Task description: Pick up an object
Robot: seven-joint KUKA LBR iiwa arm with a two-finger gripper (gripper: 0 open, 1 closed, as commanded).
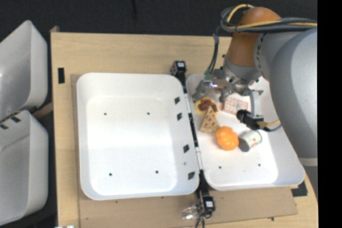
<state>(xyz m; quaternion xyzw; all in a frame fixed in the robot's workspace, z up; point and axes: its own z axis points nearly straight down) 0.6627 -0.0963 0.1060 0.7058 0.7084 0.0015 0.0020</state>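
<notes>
In the right bin [251, 173] lie an orange ball [227, 138], a tan pizza-slice toy [209, 122], a round yellow-and-red piece [204, 105], a white and pink box [235, 104] and a small grey-white cylinder [250, 140]. My gripper [223, 94] hangs low over the bin's far end, above the round piece and the box, beneath the orange wrist band [247, 42]. Nothing shows between its fingers.
The left bin [128, 136] sits beside the right one, with black clips [188, 131] along the shared edge. The arm's grey body [294, 88] covers the right bin's far right side. White shapes [18, 115] stand off the bench at the left.
</notes>
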